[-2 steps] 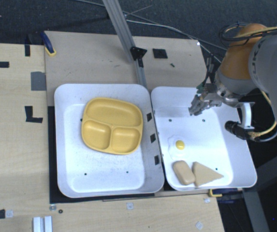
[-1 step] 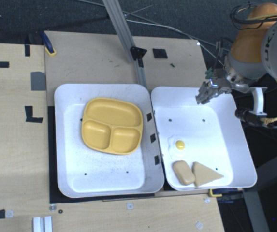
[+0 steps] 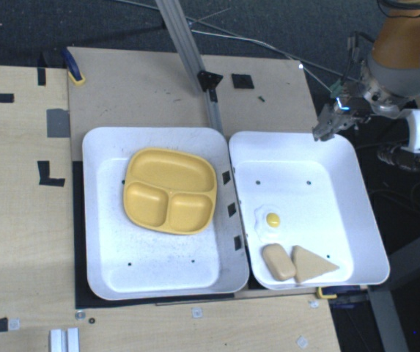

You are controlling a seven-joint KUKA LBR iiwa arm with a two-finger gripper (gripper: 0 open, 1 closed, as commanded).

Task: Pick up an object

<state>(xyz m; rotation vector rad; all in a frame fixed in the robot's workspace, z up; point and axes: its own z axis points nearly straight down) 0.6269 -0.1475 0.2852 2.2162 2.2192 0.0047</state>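
Observation:
The right bin (image 3: 341, 160) holds a toy fried egg (image 3: 270, 219) near its middle left, a tan bread roll (image 3: 277, 262) at the front, and a tan wedge (image 3: 314, 263) touching the roll's right side. A yellow divided plate (image 3: 170, 190) lies in the left bin (image 3: 107, 255). My gripper (image 3: 329, 126) hangs over the right bin's far right corner, well away from the food items. Nothing shows between its dark fingertips.
A slanted metal post (image 3: 188, 42) rises behind the gap between the bins. Cables (image 3: 283, 50) trail across the dark floor toward the arm. Black clips (image 3: 233, 210) sit along the divider between bins. Tan bench surface (image 3: 19, 196) extends to the left.

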